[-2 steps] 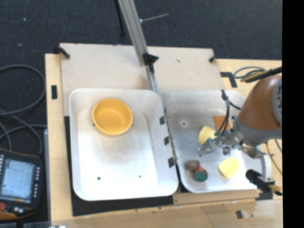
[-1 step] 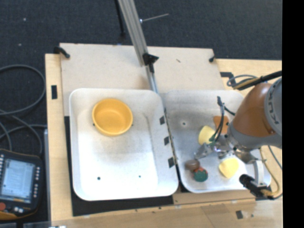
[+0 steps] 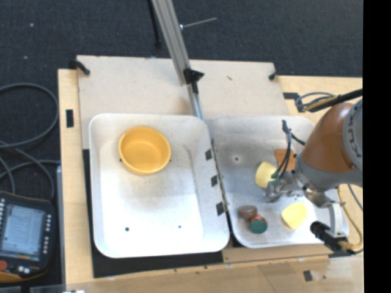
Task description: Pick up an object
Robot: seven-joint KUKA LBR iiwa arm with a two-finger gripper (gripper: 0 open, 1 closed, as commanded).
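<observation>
end effector [image 3: 273, 192] low in right bin [image 3: 244, 140], grip state can't tell | pale yellow piece [image 3: 265, 174] just beside, far side | advice: centre over it, descend straight, avoid brown piece [image 3: 247, 212]

I can't tell how the gripper [image 3: 273, 192] fingers stand, too small; the arm [image 3: 333, 145] hides part of an orange object [image 3: 285, 159]; the handheld screen [image 3: 21, 237] runs off the left edge.

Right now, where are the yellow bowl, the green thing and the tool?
yellow bowl [image 3: 145, 150], camera view, on its inside bottom.
green thing [image 3: 259, 226], camera view, on its top.
tool [image 3: 273, 193], camera view, at its tip.
</observation>
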